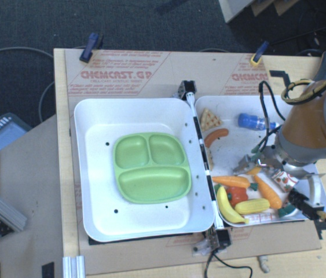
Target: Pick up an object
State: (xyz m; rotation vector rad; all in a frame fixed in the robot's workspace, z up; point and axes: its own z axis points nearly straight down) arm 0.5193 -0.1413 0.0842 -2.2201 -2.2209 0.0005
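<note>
The right bin [232,101] holds several toy foods: a waffle wedge [210,120], a red sausage [216,136], a blue bottle [249,121], two carrots [231,180] [268,191], a banana [227,206], a red piece [239,194] and a yellow corn piece [254,205]. My gripper [251,163] hangs low in this bin, just above the carrots, at the end of the grey and orange arm [307,126]. The wrist hides what lies under it.
The left bin [81,116] holds a green divided plate [151,168]. A black clip [187,89] and bar join the two bins. Blue clamps [90,47] [259,52] sit on the cardboard at the back. Cables loop beside the arm.
</note>
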